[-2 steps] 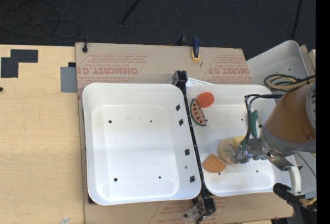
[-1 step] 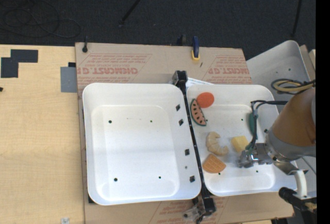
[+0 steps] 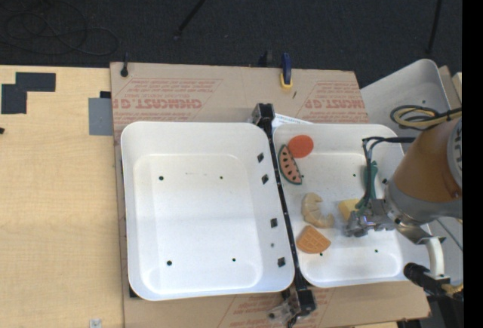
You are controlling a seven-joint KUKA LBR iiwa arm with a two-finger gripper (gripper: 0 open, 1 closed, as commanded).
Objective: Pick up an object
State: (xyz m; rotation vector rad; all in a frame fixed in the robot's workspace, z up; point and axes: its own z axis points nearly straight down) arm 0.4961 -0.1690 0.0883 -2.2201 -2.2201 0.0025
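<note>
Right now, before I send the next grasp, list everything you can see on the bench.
White bins: 2, white, side by side; left bin, right bin.
Watermelon slice: 1, red and green, right bin, by the divider.
Orange disc: 1, orange-red, right bin, far corner.
Beige piece: 1, tan, right bin, middle.
Orange wedge: 1, orange, right bin, near side.
Yellow piece: 1, yellow, beside the gripper.
Gripper: 1, grey, low in right bin.

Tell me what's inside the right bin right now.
In the right bin: watermelon slice, orange-red disc, beige croissant-like piece, orange wedge, yellow piece partly covered by the tool.
</note>
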